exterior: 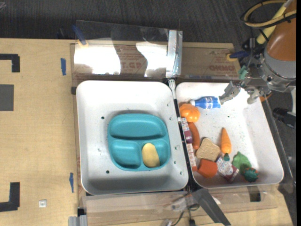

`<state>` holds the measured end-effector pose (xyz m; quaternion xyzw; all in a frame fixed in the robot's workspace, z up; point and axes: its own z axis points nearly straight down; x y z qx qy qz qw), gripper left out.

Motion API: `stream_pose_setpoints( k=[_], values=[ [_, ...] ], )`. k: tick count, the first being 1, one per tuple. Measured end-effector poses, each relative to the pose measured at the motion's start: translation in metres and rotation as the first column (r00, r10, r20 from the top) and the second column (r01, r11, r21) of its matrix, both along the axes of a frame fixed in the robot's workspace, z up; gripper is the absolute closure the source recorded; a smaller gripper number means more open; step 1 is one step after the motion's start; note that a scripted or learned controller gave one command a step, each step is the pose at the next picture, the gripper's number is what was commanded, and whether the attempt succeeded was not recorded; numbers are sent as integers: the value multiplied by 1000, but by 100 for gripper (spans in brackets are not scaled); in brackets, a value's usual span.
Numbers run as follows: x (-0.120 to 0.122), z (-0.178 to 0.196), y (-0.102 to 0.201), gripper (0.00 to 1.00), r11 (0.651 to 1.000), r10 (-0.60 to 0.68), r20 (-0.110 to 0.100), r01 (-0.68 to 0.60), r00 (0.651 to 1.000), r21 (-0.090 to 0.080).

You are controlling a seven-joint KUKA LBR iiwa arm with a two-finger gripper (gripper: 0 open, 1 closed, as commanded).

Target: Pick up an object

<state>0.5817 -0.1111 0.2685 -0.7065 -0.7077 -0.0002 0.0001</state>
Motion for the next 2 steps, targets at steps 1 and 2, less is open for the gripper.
stream_pose_setpoints(
  k=[1, 2],
  values=[
    [-51, -90, -31, 0, 1000, 22, -6, -22, 1000, 0],
    [-51, -181, -56, 0, 998, -63, 7, 63, 998, -1]
  ],
)
